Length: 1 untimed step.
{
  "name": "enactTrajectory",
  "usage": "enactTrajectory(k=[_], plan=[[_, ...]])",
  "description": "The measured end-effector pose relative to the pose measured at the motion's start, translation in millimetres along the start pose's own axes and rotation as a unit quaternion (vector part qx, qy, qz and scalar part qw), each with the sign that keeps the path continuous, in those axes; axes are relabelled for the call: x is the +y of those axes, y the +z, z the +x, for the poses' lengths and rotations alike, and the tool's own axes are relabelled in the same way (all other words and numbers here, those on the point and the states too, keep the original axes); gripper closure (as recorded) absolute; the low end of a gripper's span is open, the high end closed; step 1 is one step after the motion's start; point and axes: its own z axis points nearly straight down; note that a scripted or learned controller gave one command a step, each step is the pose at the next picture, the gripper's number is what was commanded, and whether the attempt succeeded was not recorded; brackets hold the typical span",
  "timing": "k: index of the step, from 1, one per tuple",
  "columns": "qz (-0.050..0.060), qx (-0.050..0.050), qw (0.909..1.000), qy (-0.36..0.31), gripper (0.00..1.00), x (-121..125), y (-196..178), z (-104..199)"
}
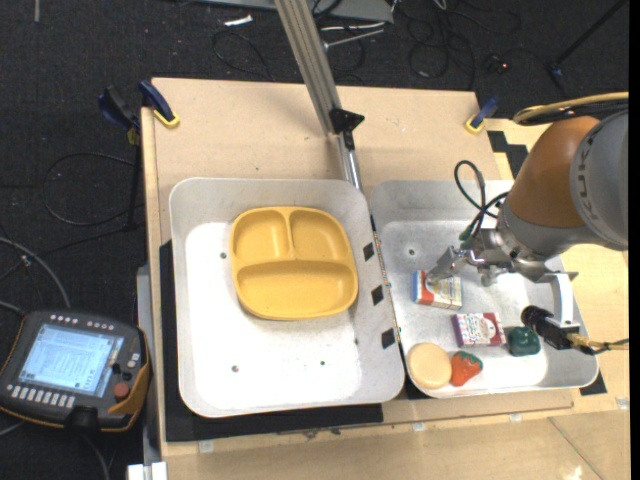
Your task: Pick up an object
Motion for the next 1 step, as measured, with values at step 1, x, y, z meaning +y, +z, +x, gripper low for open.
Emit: enactTrajectory(k=[1], plan=[[-0.002, -0.001, 1.0000, 0.000, 1.00, 1.2, -13.3, -0.9]])
